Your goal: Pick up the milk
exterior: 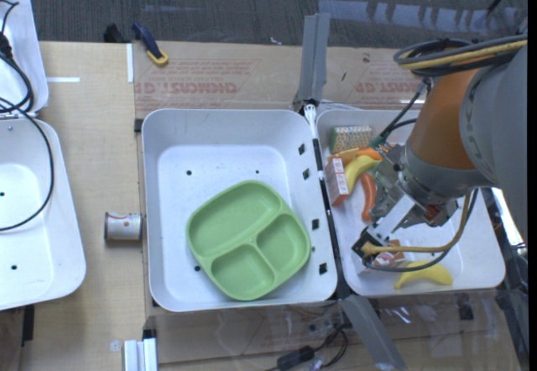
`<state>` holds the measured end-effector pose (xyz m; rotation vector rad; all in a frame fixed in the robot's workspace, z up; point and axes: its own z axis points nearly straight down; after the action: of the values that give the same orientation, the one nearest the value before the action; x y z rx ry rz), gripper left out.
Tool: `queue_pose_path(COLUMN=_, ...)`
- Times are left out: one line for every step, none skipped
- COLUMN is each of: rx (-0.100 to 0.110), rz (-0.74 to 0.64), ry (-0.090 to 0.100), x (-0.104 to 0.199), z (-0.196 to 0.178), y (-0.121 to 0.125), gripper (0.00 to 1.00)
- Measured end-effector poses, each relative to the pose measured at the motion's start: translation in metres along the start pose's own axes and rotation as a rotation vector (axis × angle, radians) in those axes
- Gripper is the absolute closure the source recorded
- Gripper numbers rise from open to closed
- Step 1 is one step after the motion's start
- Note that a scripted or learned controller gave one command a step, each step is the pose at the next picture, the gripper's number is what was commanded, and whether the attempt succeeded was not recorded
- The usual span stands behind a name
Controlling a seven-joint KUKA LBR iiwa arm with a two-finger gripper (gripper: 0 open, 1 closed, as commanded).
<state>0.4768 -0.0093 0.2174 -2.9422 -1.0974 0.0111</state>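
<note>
The jaws sit low over the front of the right-hand bin (pixel 482 256); I cannot tell how wide they are. What looks like the milk carton (pixel 337 179), red and white, lies apart by the bin's left wall, beside a banana (pixel 362 166). This seems to be the approach; the next move calls for shifting towards the carton. The small orange-white item (pixel 386 258) near the jaws is unclear.

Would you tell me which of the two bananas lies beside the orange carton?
The farther banana, just right of the carton; the other banana lies apart at the right bin's near edge.
</note>
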Motion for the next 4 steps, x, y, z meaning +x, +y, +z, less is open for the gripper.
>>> queue_pose_path(rx=0.000, rz=-0.214, ry=0.000, x=0.038, z=0.027, y=-0.044, gripper=1.00)
queue_pose_path(rx=-0.004, rz=-0.134, ry=0.001, x=0.123, z=-0.131, y=-0.142, gripper=1.00)
queue_pose_path(rx=-0.004, rz=-0.283, ry=0.000, x=0.119, z=-0.020, y=-0.137, gripper=1.00)
queue_pose_path(rx=-0.002, rz=-0.412, ry=-0.002, x=0.145, z=0.004, y=-0.168, gripper=1.00)
